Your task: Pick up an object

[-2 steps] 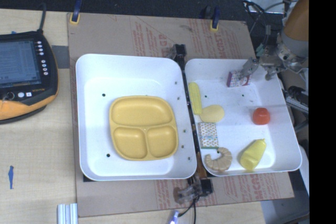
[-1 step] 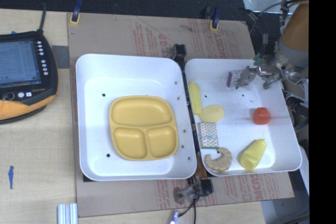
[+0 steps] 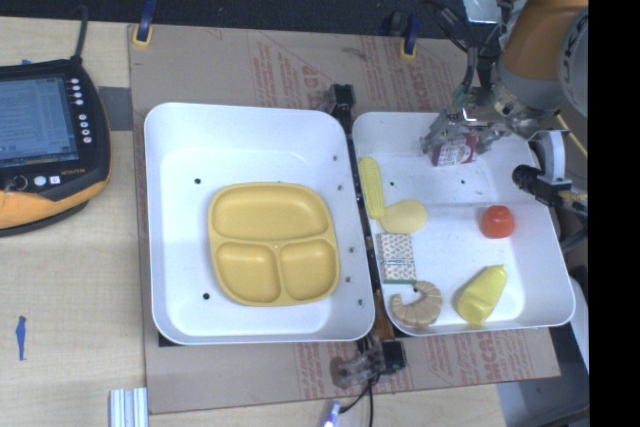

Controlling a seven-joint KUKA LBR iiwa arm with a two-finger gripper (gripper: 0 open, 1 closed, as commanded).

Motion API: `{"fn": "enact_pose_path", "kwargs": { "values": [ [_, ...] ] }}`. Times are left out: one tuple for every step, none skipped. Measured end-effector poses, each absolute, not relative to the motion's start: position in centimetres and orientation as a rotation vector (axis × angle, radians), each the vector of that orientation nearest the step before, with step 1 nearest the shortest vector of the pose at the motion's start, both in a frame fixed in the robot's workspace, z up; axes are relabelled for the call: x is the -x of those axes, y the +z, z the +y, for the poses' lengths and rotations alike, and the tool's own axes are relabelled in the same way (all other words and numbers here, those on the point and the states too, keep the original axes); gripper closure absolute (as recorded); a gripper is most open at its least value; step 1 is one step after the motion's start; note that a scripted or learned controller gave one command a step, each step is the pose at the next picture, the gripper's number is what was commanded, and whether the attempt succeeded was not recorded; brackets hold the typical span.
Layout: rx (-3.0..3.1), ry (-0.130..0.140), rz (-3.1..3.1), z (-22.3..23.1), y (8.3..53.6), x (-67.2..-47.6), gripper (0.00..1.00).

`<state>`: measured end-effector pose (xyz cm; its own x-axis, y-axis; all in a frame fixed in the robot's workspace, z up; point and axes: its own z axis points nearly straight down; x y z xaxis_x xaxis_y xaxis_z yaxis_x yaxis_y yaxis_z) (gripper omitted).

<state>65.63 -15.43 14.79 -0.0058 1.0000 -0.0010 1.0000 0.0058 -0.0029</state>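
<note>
Hand (image 3: 462, 130) is hovering right over a small packet (image 3: 455, 151) at the right bin's (image 3: 540, 315) far edge | grip: cannot tell whether it is grasping or released | risk: the packet is lying near the wall, likely slipping or jamming there.

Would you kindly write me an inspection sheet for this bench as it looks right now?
Surface: two white bins side by side on brown cardboard; left bin holds a yellow divided plate.
Job's things: right bin holds a corn cob, pale yellow lump, red ball, patterned packet, croissant, yellow bottle and a small pink-and-white packet.
Clutter: nothing seen.
Grippers: gripper just above the small packet at the right bin's far edge.
Cables: black cables by the arm.
Surroundings: control tablet at left; blue clamps.
</note>
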Motion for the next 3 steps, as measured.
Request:
{"fn": "enact_pose_path", "kwargs": {
  "values": [
    [2.218, 0.003, -2.225, -18.3, 13.5, -65.6, 0.0],
    [2.217, 0.005, -2.223, -17.1, 15.7, -62.9, 0.0],
    [2.214, 0.005, -2.227, -17.1, 11.5, -65.6, 0.0]
  ]
}}
